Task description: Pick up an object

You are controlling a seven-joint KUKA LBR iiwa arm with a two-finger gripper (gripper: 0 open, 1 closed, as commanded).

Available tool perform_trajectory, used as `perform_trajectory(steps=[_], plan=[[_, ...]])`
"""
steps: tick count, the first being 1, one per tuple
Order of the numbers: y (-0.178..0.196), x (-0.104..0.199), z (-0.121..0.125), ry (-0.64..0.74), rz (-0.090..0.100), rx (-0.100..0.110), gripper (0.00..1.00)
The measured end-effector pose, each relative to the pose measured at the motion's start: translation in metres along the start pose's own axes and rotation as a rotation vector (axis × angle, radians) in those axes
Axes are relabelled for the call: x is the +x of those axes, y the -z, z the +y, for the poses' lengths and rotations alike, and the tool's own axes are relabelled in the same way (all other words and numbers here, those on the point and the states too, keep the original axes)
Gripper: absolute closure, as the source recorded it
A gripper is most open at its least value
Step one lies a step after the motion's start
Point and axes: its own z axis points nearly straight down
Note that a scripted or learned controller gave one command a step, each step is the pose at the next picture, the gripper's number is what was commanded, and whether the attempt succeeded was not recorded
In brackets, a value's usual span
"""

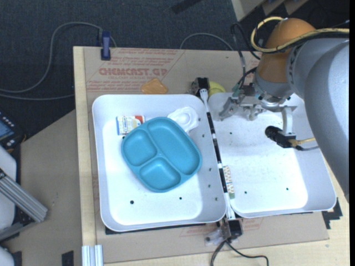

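- The bench (83, 165) is a tan board carrying two shallow white bins side by side; bare board shows along its far edge and down its left side.
- The arm (327, 76) comes in from the right, its grey bulk covering the right bin's far right corner, with the orange band (285, 43) above the wrist.
- The left bin (111, 204) has open white floor along its near edge and near right corner.
- The right bin (277, 187) has a bare floor across its middle and near half, leaving wide room there.
- A blue divided plate (161, 154) lies flat in the middle of the left bin, tilted diagonally, well clear of the left and near rims.
- A small white cup-like object (184, 117) sits touching the plate's far right edge, close to the rim between the bins.
- A small printed packet (127, 123) lies at the plate's far left edge, partly under it.
- The gripper (244, 107) hangs over the right bin's far left corner, near the dividing rim; I cannot tell how far it is open, and nothing is seen in it.
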Motion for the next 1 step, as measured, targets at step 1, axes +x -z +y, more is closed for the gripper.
perform_trajectory(steps=[1], plan=[[-0.0001,-0.0352,-0.0002,-0.004,-0.003,-0.004,0.00]])
